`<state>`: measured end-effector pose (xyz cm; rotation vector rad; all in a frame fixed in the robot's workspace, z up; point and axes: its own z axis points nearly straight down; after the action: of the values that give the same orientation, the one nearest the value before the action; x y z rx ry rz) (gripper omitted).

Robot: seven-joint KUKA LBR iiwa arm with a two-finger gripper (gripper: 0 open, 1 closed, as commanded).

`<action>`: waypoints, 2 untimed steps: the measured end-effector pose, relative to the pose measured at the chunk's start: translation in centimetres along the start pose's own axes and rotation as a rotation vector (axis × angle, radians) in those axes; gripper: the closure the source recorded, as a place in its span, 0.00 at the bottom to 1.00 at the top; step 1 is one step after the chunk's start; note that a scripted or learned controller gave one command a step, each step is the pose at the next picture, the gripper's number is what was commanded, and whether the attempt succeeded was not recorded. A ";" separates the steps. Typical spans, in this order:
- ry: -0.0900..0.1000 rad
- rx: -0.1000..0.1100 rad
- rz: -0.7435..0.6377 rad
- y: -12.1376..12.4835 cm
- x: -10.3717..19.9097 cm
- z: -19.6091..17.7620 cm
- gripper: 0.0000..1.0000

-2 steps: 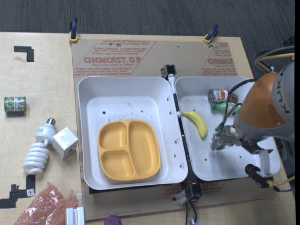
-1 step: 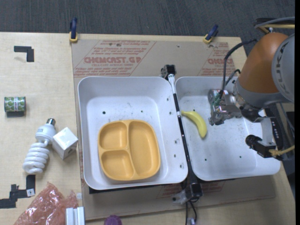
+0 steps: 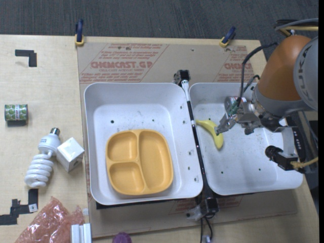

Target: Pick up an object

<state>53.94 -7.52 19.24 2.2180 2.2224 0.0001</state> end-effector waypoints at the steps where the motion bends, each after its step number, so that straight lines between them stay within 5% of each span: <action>1: 0.001 0.002 0.003 -1.1 -2.4 10.0 0.00; 2: 0.000 0.000 0.003 -1.0 -2.5 9.1 1.00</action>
<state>52.94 -10.03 10.19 2.2213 2.2187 0.0003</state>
